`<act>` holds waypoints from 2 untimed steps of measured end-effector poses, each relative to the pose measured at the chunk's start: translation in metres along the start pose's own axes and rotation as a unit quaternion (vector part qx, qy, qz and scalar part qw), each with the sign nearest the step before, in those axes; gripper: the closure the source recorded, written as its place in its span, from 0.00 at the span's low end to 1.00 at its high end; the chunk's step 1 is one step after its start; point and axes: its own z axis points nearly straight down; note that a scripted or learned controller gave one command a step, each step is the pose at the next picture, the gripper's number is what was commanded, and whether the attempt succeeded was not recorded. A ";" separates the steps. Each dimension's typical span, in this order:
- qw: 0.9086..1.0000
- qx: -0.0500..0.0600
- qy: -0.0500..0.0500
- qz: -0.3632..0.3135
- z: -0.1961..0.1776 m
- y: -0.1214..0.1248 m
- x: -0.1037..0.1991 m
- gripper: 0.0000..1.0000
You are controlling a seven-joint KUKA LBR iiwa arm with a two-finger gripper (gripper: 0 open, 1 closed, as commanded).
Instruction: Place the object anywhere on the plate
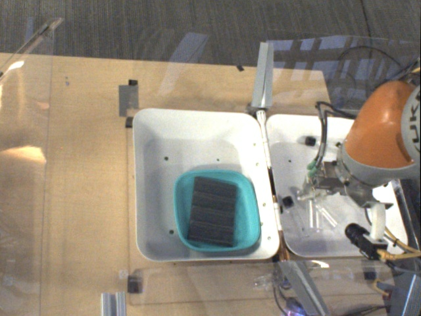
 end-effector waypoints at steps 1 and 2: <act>0.999 -0.001 0.000 -0.047 -0.010 0.029 0.070 1.00; 0.996 0.001 0.000 -0.090 0.011 0.025 0.090 1.00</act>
